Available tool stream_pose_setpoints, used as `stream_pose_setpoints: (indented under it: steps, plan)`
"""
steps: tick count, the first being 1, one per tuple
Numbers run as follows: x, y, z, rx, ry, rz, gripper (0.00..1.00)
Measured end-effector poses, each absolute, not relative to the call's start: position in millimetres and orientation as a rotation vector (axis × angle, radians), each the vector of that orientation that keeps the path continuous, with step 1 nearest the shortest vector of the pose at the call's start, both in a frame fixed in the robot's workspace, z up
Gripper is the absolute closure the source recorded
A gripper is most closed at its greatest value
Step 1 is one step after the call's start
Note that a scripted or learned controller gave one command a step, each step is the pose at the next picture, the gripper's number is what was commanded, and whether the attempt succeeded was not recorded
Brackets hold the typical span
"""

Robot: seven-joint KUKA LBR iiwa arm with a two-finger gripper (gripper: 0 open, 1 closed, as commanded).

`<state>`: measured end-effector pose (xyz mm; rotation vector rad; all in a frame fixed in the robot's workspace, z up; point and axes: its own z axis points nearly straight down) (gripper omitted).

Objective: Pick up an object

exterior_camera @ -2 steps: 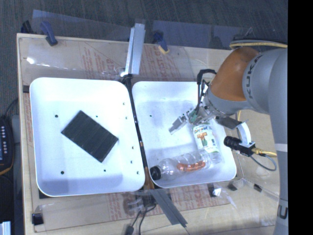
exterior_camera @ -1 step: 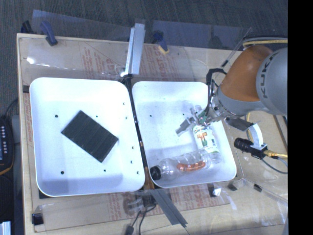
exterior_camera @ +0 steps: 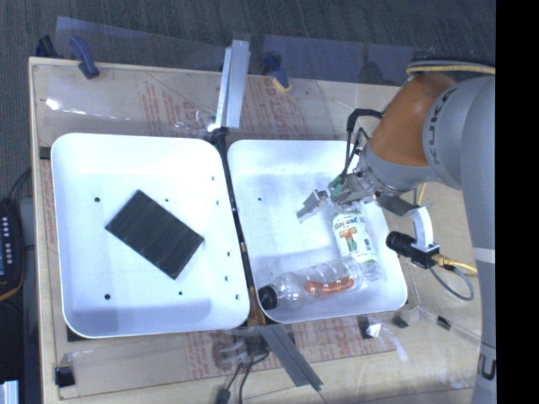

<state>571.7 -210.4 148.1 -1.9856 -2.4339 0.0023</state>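
The pincer (exterior_camera: 317, 204) is reaching down into the right bin (exterior_camera: 278, 162) from the right side, its grey fingers (exterior_camera: 307, 209) pointing left and low over the white floor; whether they are standing apart or pressed together is too small and blurred to tell, and nothing is showing between them. Just to the right of the pincer and slightly below it, a small bottle with a white label (exterior_camera: 351, 234) is lying on the bin floor, its top end tucked close under the wrist. Further below the pincer, a clear plastic bottle with a black cap (exterior_camera: 316, 283) is lying on its side along the bin's near wall, something orange showing inside it, its far end touching the labelled bottle. Behind the pincer, the arm (exterior_camera: 421, 133) is rising grey and orange to the right. Well to the left of the pincer, across the divider, a dark flat rectangular pad (exterior_camera: 154, 233) is lying tilted in the left bin (exterior_camera: 76, 162)
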Motion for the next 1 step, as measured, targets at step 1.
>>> stream_pose_setpoints:
  steps: [1]
  plan:
    - [571.7, -210.5, 148.1, -1.986, -2.434, 0.002, 0.0]
